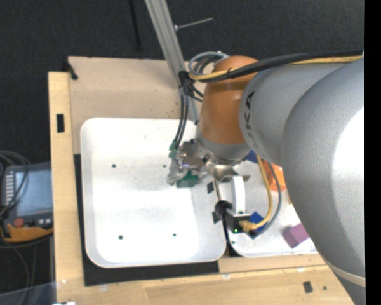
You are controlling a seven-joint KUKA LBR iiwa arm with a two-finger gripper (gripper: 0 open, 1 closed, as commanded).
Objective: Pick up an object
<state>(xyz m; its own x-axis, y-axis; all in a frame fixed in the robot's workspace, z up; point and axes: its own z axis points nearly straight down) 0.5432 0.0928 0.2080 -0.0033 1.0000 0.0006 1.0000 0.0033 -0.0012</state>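
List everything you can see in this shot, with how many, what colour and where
Bins: two, white, side by side on the bench; the right one mostly under the arm.
Green object: one, at the left bin's right edge, by the gripper.
Purple block: one, in the right bin.
Orange object: one, right bin, partly hidden.
Handheld pendant: one, grey and orange, left of the bench.
Metal rail: one, silver, slanting above the bench.
Arm: one, grey with orange band, reaching from the right.
Gripper: one, over the left bin's right edge.
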